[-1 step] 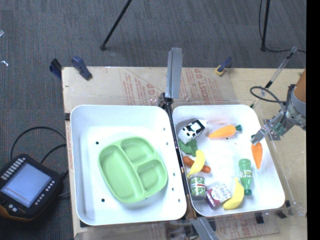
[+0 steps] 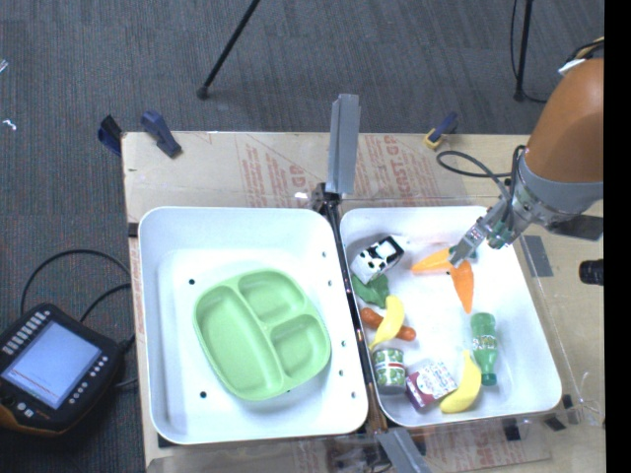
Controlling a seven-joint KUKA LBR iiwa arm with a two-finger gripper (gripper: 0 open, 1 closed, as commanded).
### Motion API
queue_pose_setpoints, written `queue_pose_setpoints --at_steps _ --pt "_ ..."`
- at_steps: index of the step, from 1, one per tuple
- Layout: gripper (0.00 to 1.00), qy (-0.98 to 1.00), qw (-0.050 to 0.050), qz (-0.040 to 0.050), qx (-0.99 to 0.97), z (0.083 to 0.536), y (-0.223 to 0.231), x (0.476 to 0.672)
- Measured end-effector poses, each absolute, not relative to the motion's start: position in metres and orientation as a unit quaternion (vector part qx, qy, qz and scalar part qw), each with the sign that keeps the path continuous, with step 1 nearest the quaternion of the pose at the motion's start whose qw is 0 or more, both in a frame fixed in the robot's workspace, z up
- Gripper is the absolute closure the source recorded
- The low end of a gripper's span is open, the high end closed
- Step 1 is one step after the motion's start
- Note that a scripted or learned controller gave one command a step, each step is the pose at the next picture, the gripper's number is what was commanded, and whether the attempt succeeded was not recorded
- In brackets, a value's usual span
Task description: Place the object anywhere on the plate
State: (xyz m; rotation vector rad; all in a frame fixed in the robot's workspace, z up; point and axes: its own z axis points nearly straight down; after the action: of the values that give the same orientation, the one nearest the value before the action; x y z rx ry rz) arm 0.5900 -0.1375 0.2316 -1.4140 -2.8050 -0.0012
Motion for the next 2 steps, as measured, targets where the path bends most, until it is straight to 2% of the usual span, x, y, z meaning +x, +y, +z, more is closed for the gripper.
queue_pose_setpoints --at_steps 1,2 --pt "1.0 -0.904 0.002 0.0002 -0.427 0.186 -0.071 0.59" --pt "1.0 -0.931 0.002 0.0003 -0.366 0.186 0.017 0.554"
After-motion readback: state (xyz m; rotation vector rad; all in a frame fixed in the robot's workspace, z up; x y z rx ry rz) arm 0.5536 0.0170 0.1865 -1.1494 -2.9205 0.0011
